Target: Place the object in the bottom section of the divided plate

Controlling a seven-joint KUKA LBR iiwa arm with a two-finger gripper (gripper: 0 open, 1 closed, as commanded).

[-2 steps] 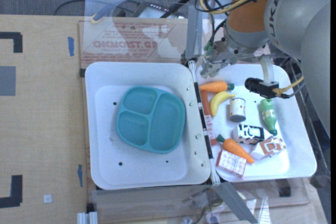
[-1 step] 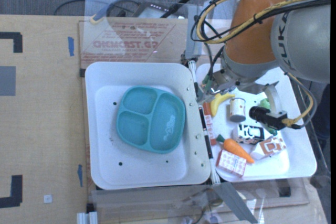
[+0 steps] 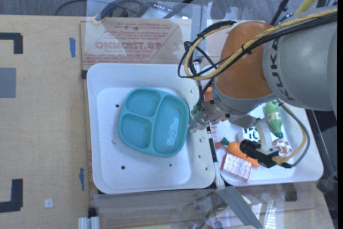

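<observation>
A teal divided plate (image 3: 154,122) lies in the left white bin (image 3: 104,169), with two small sections on its left side and one long section on its right. All three sections look bare. My gripper (image 3: 201,116) hangs below the orange-banded wrist, over the wall between the two bins and just off the plate's right rim. The wrist hides most of it. A small greenish bit shows at its tip, and I cannot tell whether it is held.
The right bin (image 3: 305,169) holds a green toy (image 3: 274,118), an orange carrot-like piece (image 3: 239,149), a red and white packet (image 3: 236,166) and a small orange item (image 3: 208,95). A clear plastic sheet (image 3: 134,45) lies behind the left bin.
</observation>
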